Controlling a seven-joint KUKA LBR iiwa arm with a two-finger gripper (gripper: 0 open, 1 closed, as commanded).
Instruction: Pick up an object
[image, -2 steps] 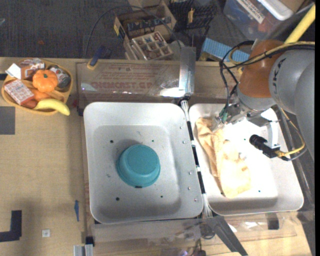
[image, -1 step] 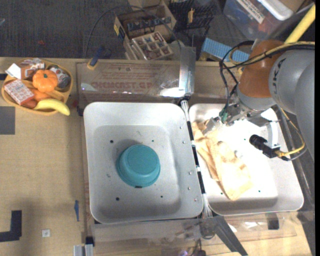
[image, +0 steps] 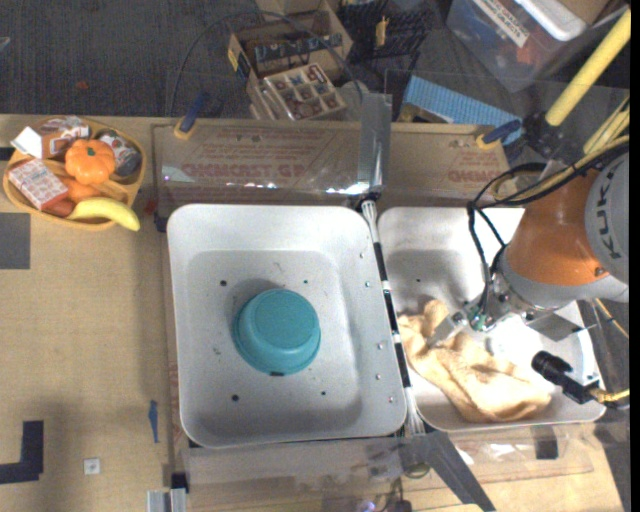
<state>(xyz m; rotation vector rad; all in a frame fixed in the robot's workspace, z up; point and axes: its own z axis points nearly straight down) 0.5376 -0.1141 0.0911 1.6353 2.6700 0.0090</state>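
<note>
arm: grey arm with orange band reaches in from 3 o'clock, wrist bent down over the right bin.
pincer: the pincer sits low over the cloth's upper left part, at about 9 o'clock of the wrist. whether it is wide or narrow, cannot tell; the tip is small and blurred against the fabric. no cloth seen lifted.
cloth: a tan, crumpled cloth lies in the right bin, spread from the bin's 9 o'clock side down to its 6 o'clock edge, bunched in folds near the pincer.
bowl: a teal bowl sits upside down near the middle of the left bin, well apart from the arm.
table: a basket of toy fruit rests at the table's 10 o'clock corner, outside both bins.
handling, judged: cloth looks light, soft and limp; it will sag and drape when raised, not fragile, not slippery. a flat patch gives little to pinch.
grip point, judged: best taken at a raised fold or ridge, such as the bunched part at the cloth's 10 o'clock end.
risk, judged: pinching only a thin layer could let it slip free on the lift.
</note>
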